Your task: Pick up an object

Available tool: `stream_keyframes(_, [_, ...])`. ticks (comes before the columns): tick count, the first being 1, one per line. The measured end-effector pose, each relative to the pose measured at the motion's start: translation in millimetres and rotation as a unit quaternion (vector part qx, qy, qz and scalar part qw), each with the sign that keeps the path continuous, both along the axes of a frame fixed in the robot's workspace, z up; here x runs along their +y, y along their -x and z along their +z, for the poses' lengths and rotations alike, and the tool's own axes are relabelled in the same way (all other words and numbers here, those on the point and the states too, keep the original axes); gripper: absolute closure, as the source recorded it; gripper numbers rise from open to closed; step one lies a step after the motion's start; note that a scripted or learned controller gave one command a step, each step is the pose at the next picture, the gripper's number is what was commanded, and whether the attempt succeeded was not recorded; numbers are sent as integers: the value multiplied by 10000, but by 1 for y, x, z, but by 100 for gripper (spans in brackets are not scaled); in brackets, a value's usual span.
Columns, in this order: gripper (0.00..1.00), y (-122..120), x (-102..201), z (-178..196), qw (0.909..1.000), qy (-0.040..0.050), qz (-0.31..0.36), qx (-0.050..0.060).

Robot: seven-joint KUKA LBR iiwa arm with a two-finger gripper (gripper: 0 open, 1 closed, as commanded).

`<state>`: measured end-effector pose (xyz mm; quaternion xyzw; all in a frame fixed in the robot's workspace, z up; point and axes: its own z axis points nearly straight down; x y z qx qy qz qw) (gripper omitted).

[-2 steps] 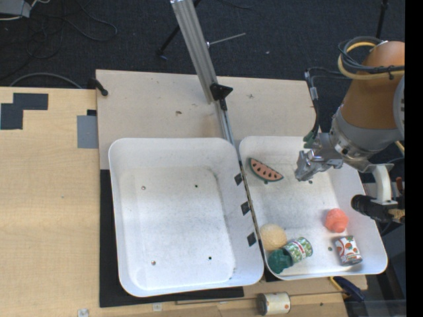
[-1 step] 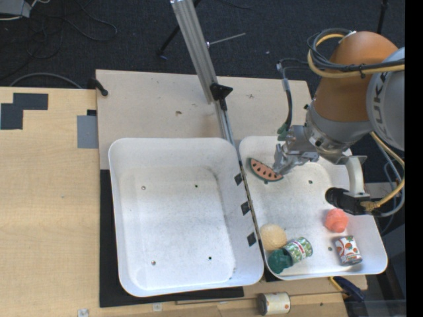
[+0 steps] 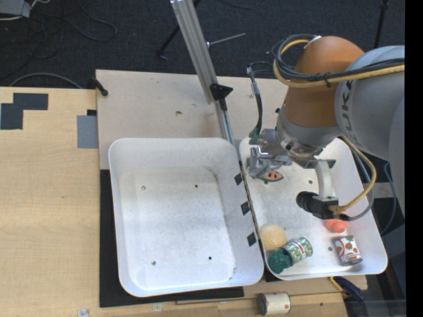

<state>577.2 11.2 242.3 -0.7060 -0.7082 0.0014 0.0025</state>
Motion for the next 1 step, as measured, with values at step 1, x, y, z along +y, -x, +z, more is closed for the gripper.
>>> stream_keyframes(1, [100, 1, 47, -1, 10000, -1, 4, -7])
